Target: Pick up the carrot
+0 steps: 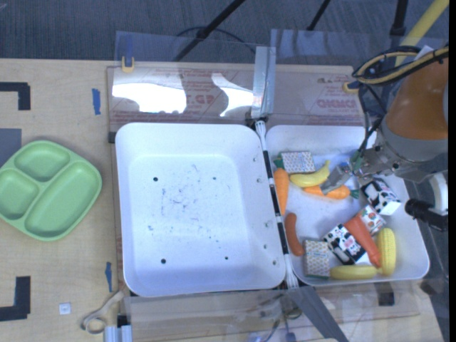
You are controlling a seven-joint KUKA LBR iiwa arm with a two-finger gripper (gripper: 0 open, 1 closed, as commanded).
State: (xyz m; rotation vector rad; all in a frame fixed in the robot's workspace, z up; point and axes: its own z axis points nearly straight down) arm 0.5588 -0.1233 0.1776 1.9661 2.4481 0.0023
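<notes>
Currently the two-finger gripper (340,179) sits low beside a long orange plastic carrot (281,190) in the right white bin (417,262); finger state unclear, carrot not lifted.

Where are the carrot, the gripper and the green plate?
carrot (281,189): camera view, middle of its body.
gripper (340,179): camera view, between the fingertips.
green plate (47,189): camera view, ridge between compartments.

1. The carrot (282,189) is plain orange, smooth, and tapered.
2. It lies flat in the right bin (420,261), lengthwise along the bin's left wall, close against the divider.
3. Its lower end nears a reddish-orange sausage-shaped piece (291,234); nothing covers it.
</notes>
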